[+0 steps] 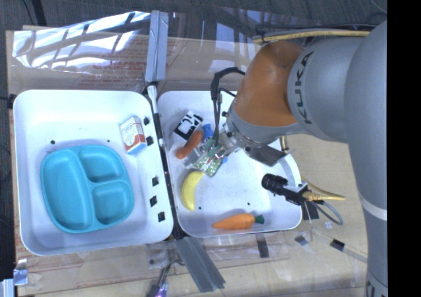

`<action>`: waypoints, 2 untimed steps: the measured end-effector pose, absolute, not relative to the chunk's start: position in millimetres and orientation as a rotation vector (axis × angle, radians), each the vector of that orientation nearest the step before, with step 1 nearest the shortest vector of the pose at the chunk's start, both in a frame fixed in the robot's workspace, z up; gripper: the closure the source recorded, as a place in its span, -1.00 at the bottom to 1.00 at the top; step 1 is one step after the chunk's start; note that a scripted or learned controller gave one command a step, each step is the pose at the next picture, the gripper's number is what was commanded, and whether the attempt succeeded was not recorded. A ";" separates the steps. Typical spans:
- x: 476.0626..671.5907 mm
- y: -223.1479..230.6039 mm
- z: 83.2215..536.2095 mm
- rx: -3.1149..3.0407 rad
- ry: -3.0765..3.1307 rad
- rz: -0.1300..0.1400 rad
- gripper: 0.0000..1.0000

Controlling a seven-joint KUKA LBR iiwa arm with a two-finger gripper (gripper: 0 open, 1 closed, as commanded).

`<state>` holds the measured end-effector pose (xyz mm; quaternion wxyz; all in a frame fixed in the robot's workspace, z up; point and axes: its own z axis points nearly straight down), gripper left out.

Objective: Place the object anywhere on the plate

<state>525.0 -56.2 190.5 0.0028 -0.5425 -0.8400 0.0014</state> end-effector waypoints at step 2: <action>504.1 81.8 206.1 -1.699 -2.640 0.003 1.00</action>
